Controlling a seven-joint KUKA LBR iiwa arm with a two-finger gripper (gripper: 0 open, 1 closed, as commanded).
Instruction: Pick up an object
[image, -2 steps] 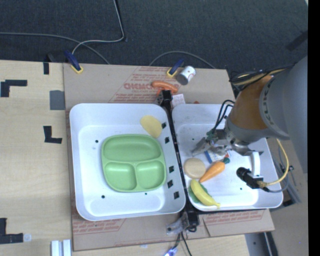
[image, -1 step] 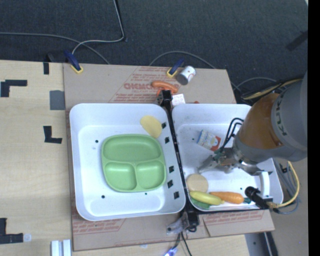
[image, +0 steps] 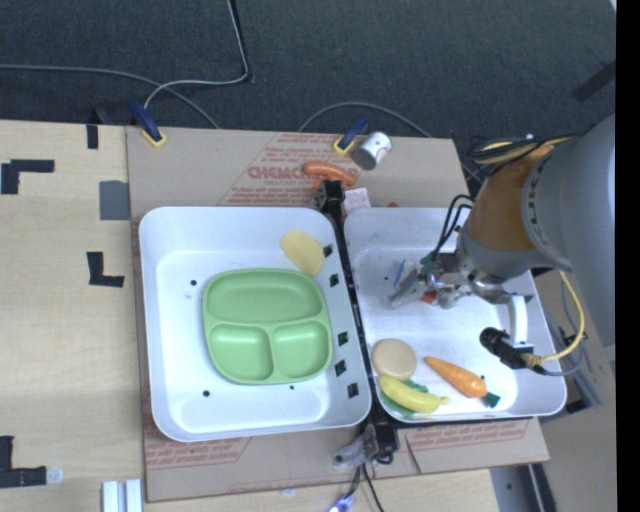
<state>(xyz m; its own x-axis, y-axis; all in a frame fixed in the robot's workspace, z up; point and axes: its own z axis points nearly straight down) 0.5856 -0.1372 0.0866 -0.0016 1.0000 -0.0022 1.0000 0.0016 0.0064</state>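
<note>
Two white bins (image: 160, 300), one green tray (image: 267, 326), one carrot (image: 457, 377), one banana (image: 411, 397), perhaps two pale round foods (image: 394, 357).

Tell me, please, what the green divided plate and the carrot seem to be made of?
The green divided plate looks like moulded plastic: uniform pale green, with a soft matte sheen and rounded compartment ridges. The carrot is probably a plastic toy: even orange, smooth, with a neat green tip; the view leaves that open.

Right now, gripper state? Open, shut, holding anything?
Gripper: cannot be told; it sits low over the right bin, too small and blurred in this view to judge. Carrot and banana lie apart from it.
</note>
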